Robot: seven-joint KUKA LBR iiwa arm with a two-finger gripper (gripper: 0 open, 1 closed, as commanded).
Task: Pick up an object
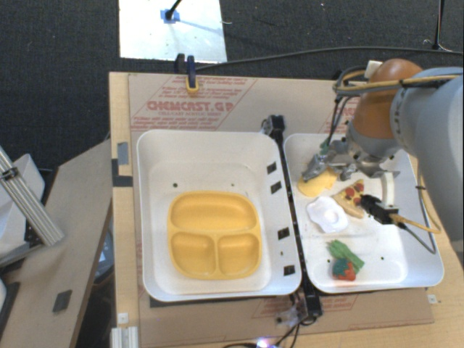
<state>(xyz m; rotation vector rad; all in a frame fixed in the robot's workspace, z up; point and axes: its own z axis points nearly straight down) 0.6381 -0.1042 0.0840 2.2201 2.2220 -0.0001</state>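
In the right bin [420,267], my gripper [324,167] hangs low near the far left part, right over a pale yellow flat piece [317,185]. Whether it touches that piece I cannot tell. Just in front of it lies a white fried-egg toy [327,214]. A pizza-like slice with red dots [352,198] lies to the right of the egg, partly under the wrist. A green toy with red and blue ends [344,259] rests near the bin's front.
The left bin [156,194] holds a yellow divided plate [214,233]. A black divider [287,201] runs between the two bins. The grey arm [428,122] covers the right bin's far right corner. Cardboard [196,104] lies behind the bins.
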